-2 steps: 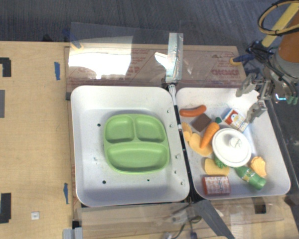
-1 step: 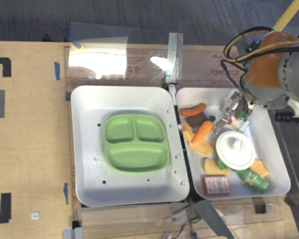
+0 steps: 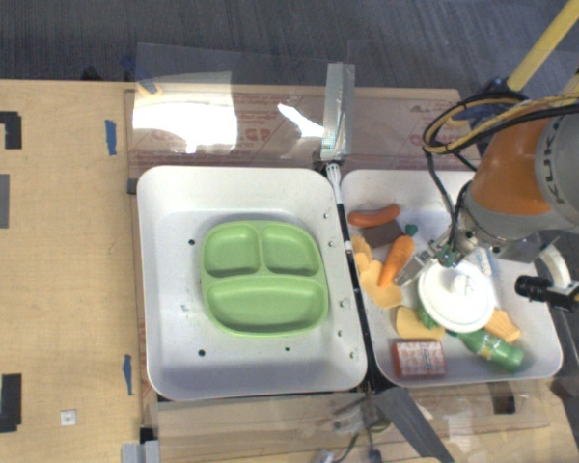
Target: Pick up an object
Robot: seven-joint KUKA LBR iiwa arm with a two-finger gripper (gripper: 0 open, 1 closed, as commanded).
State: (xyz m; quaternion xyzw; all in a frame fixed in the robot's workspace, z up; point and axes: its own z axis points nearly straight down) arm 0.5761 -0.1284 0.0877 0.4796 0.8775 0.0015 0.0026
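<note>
In the camera view the arm (image 3: 521, 177) comes in from the right of the frame and hangs over the right bin (image 3: 550, 350), its gripper (image 3: 454, 292) hidden under a white round flange, so I cannot tell how the gripper is set. The nearest things lie just to its left: the carrot (image 3: 397, 258), long axis slanting from upper right to lower left, with the sausage (image 3: 374, 215) above it. A green bottle (image 3: 492, 348) lies just below right of the gripper, and the left bin (image 3: 164, 258) holds a green divided plate (image 3: 264, 276).
</note>
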